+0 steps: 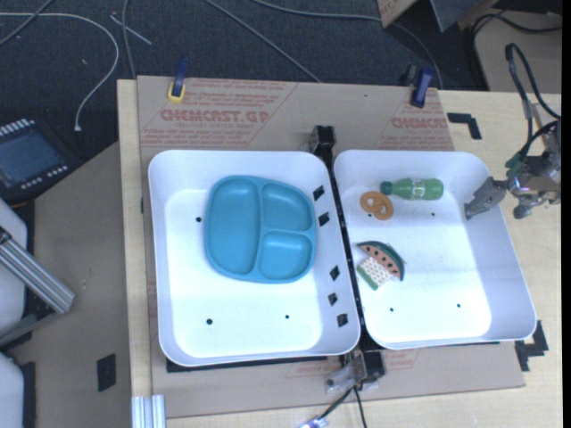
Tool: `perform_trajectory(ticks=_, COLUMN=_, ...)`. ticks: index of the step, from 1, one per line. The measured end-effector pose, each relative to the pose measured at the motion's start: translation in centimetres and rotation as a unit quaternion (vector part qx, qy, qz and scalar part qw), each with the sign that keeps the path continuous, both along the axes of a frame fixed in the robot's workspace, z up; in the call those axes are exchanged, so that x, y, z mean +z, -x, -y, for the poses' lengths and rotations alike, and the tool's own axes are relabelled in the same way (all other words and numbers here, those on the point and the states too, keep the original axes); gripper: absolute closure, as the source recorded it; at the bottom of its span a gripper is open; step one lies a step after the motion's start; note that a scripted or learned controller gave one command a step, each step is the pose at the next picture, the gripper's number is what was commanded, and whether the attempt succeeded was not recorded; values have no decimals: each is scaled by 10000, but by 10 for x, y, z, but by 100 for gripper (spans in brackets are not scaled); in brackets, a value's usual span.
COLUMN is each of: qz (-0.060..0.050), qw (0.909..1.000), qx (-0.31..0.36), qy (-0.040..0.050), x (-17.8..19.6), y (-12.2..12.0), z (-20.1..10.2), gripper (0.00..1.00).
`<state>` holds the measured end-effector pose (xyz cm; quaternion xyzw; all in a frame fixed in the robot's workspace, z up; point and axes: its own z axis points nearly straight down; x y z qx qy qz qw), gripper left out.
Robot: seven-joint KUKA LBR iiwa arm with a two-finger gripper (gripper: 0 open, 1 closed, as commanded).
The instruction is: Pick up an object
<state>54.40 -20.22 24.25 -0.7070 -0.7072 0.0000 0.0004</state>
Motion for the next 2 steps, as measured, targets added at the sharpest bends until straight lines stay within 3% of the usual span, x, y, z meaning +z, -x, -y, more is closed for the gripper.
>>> perform_trajectory(ticks=2, qz=-29, qw=10000, qx=-4, qy=-10, x=-105, y=-8, z=9, gripper=0)
